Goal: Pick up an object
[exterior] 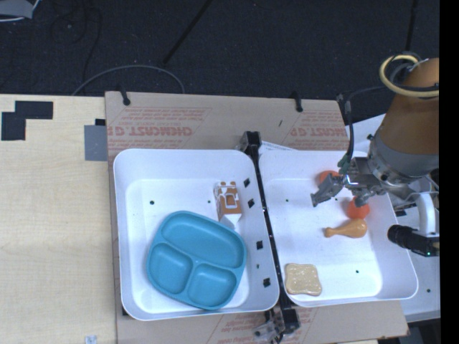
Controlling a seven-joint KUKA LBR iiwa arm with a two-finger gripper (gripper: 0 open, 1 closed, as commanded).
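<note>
While the arm [409,131] reaches in from the right, its tool [343,189] hangs low over the right bin [337,278], fingers spread with nothing between them. Just beside it lie an orange ball [358,209], a toy drumstick [346,228] and a bread slice [303,279]. A blue plate [195,259] fills the left bin [133,192].

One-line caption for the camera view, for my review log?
Gripper hovers in the right bin near orange toys; blue divided plate lies in the left bin.
</note>
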